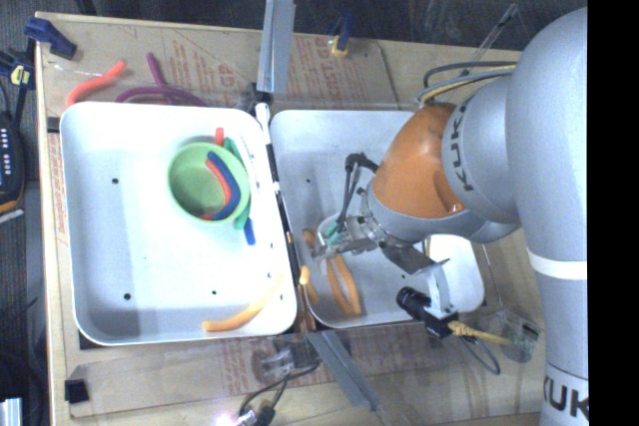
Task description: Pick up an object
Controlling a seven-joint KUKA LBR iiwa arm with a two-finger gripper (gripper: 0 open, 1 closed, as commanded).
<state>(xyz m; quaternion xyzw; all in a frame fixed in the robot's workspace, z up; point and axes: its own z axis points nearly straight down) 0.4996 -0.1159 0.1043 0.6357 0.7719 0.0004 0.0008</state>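
Orange ring [344, 284], thin glossy plastic loop, lies flat in right bin [300, 140], near its front-left corner. Gripper [334, 239] just above it; finger state cannot be told.

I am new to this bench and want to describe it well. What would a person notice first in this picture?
First the big grey arm with its orange band, reaching from the right over the right bin, its gripper low above an orange ring. Next, the green bowl with red and blue pieces, in the left bin. A yellow strip lies near that bin's front edge.
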